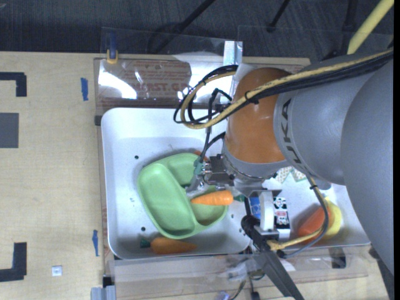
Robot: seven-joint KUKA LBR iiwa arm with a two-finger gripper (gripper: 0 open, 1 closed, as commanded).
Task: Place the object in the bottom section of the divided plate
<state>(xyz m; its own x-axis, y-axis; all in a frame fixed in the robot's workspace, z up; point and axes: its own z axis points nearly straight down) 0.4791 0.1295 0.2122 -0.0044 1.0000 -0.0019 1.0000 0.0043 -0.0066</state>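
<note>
The grey arm (325,124) with its orange band (256,117) reaches in from the right and covers a big part of the right bin. Its gripper (209,183) is low over the green divided plate (165,199), which lies in the left white bin (119,167). An orange toy carrot (212,198) lies across the right rim of the plate, just under the gripper, touching or very near the metal fingers (201,179); whether they clamp it or are loose, I cannot tell. A second carrot (170,245) lies in the bin just below the plate, near the bin's front wall. An orange and yellow object (325,222) rests in the right bin.
</note>
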